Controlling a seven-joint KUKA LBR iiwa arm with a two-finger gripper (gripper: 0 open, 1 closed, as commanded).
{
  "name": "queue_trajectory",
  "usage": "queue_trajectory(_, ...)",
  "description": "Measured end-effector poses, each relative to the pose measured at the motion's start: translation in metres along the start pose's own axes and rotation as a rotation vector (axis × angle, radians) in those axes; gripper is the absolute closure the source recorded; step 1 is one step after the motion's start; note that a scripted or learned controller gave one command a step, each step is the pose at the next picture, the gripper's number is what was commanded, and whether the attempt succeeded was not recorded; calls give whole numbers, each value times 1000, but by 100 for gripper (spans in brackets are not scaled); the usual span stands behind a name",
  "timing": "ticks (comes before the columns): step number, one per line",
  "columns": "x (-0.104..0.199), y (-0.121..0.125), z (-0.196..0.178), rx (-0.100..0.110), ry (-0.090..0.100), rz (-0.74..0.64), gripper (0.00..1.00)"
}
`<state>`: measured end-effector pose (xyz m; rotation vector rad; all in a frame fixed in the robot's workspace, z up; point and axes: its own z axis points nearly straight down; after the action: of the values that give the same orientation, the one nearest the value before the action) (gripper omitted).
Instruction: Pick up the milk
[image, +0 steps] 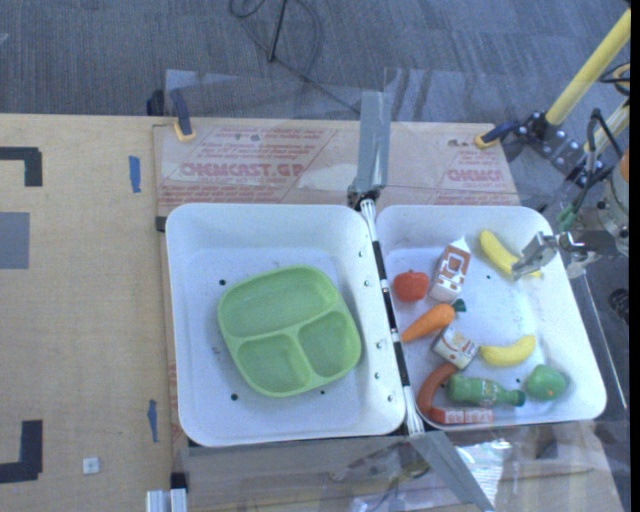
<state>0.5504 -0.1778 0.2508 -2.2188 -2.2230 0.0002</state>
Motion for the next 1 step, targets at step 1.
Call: queue_trajectory(1,65,34,56,0,0,-169,0)
